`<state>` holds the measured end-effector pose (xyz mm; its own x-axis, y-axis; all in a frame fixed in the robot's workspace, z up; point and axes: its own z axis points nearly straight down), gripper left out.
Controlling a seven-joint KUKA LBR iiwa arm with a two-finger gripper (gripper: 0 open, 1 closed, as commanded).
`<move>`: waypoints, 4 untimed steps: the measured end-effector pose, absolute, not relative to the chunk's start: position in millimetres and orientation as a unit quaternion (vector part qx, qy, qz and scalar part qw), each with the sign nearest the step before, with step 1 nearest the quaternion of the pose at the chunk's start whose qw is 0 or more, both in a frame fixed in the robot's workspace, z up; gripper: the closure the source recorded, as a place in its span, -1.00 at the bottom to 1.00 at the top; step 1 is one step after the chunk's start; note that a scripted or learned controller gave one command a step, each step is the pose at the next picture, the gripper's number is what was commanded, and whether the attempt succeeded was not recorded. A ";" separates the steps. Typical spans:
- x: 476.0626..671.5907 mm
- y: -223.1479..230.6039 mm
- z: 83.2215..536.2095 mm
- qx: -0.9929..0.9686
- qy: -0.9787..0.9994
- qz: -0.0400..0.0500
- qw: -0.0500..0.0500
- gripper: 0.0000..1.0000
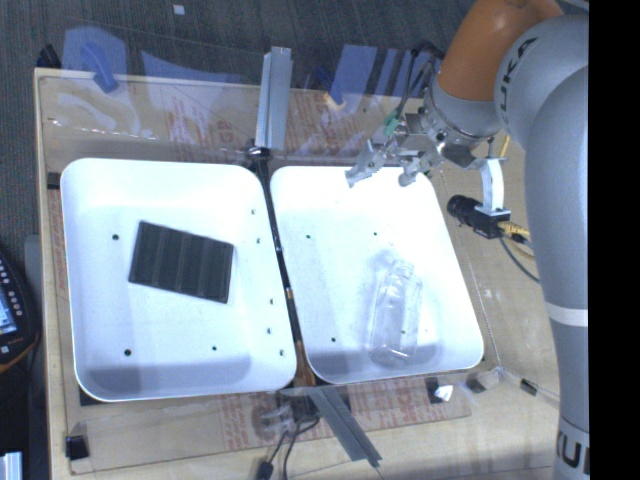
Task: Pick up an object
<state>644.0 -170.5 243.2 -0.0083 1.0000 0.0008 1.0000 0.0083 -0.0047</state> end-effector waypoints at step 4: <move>523.4 -202.1 373.4 -0.746 -0.666 0.000 -0.002 -1.00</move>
<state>523.4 -202.1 373.4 0.1138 0.9935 -0.0021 0.9935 -0.1138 0.0030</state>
